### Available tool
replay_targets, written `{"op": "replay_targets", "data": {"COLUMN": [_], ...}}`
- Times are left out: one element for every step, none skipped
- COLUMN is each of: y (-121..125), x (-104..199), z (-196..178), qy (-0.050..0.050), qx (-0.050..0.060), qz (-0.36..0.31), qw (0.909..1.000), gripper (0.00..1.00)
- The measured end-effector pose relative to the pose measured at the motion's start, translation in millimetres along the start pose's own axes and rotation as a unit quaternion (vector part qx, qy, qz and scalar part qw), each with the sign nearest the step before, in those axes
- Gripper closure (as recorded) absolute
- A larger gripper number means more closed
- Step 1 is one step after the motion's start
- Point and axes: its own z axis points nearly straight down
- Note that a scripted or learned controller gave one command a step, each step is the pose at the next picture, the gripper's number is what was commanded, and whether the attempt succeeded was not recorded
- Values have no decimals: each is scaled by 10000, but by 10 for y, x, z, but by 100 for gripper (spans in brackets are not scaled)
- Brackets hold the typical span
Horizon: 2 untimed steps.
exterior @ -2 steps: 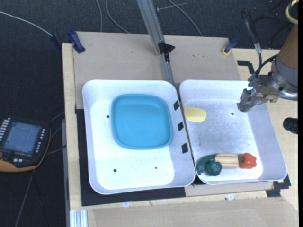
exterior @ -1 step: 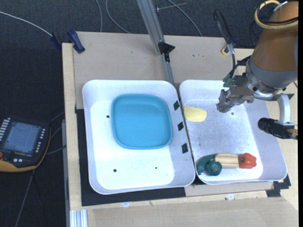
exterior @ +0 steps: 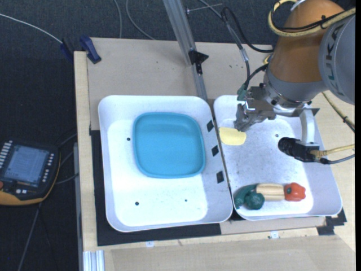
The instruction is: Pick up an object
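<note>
Gripper (exterior: 243, 123) is down in the right bin (exterior: 324, 176), fingers pointing at the pale yellow piece (exterior: 232, 136), which sits just below the tips, apparently touching them. Open or closed? Cannot tell, the wrist hides the gap. Well beyond the fingers, at the bin's near edge: green object (exterior: 250, 199), tan block (exterior: 269, 192), red object (exterior: 294, 192). Blue plate (exterior: 168, 145) lies off in the left bin (exterior: 115, 151).
</note>
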Motion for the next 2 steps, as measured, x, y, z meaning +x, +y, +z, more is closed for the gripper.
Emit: {"op": "replay_targets", "data": {"y": [-42,-11], "x": [541,1052], "z": [187,333], "qy": [-1,-2], "qx": [5,5], "qz": [0,3], "qw": [10000,10000], "gripper": [100,100]}}
